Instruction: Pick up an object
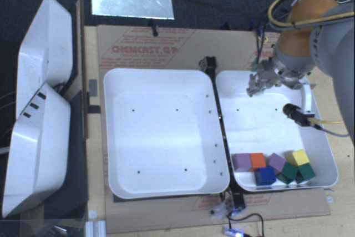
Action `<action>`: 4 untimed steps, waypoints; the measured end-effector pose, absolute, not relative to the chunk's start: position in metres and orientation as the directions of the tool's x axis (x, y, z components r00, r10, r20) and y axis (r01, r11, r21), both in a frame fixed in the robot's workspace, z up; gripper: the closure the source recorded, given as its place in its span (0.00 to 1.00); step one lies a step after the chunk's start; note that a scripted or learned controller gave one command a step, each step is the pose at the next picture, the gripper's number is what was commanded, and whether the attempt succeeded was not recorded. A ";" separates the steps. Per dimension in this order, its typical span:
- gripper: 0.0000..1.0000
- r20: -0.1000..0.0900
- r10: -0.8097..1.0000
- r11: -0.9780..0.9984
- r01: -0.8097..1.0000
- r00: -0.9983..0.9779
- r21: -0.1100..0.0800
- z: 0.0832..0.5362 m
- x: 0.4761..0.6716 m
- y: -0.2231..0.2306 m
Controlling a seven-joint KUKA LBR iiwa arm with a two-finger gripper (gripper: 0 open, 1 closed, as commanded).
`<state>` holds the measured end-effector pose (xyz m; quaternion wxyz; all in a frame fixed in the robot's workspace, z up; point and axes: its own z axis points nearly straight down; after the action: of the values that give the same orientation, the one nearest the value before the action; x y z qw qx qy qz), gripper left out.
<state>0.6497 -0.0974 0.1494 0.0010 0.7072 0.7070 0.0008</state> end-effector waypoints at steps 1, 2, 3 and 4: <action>1.00 -0.001 1.000 0.000 1.000 0.000 0.005 0.197 0.650 -0.106; 1.00 0.000 1.000 0.000 1.000 0.000 0.003 0.225 0.651 -0.107; 1.00 0.001 1.000 0.004 1.000 -0.004 0.002 0.235 0.636 -0.062; 1.00 0.001 1.000 0.005 1.000 -0.005 0.000 0.226 0.621 -0.007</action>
<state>0.6214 -0.0072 0.2261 -0.0004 0.7055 0.7087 0.0005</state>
